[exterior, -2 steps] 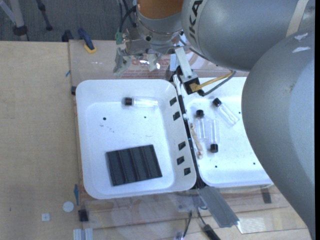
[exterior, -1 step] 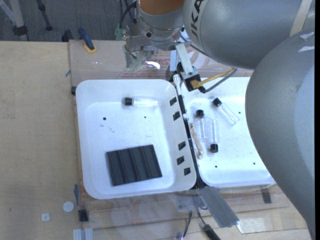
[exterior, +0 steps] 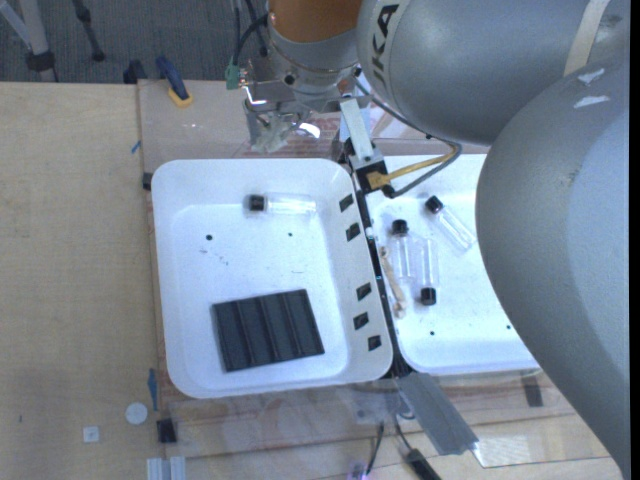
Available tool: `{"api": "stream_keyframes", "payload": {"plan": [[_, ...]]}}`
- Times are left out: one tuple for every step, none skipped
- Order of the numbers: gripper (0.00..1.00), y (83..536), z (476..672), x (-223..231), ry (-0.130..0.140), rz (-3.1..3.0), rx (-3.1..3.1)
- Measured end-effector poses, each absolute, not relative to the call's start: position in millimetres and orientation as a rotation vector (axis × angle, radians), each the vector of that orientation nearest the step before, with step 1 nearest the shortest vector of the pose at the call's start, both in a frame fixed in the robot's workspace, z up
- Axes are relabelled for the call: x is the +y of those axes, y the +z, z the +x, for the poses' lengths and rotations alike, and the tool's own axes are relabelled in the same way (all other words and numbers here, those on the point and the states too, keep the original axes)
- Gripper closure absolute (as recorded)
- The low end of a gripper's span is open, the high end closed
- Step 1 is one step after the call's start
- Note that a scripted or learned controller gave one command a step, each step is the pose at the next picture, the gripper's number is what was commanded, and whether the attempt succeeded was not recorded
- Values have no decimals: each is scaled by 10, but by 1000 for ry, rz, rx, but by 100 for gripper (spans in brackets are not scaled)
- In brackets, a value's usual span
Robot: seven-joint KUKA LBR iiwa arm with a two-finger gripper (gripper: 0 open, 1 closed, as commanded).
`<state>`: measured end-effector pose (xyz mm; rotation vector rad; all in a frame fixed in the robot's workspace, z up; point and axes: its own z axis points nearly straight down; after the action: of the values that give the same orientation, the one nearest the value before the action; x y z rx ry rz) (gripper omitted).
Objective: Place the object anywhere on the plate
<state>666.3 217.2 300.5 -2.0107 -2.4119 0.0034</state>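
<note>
We see the end effector (exterior: 272, 133) just beyond the far rim of the left bin (exterior: 165, 268), over the worktop (exterior: 70, 268). Its tips are a blurred, clear-looking tangle, so we cannot tell how far apart they stand or whether anything sits in them.

One vial (exterior: 278, 205) with a black cap lies inside the left bin near that far rim, just below the end effector. We take it as the object. The plate (exterior: 267, 329), a dark ribbed slab, lies in the same bin toward its near rim, well apart from the vial. Three more vials (exterior: 418, 260) lie in the right bin (exterior: 470, 343), past the divider from the left bin.

Risks, as we judge them:
- The vial is clear and round, so it could roll or slip out of a pinch.
- It lies close to the bin's far wall, so a finger may hit the rim on descent.
- If dropped across the plate's ribs it may roll off onto the bin floor.
- The big arm link hangs over the right bin and hides part of it.
</note>
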Motion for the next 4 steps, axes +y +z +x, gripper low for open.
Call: {"api": "stream_keyframes", "payload": {"plan": [[100, 2409, 6659, 2149, 1, -1974, -2443], [100, 2910, 6666, 2104, -5, -1886, -2517], [100, 2629, 6657, 2116, 2, -1825, -2555], [0, 2631, 6658, 2115, 2, -1825, -2555]]}}
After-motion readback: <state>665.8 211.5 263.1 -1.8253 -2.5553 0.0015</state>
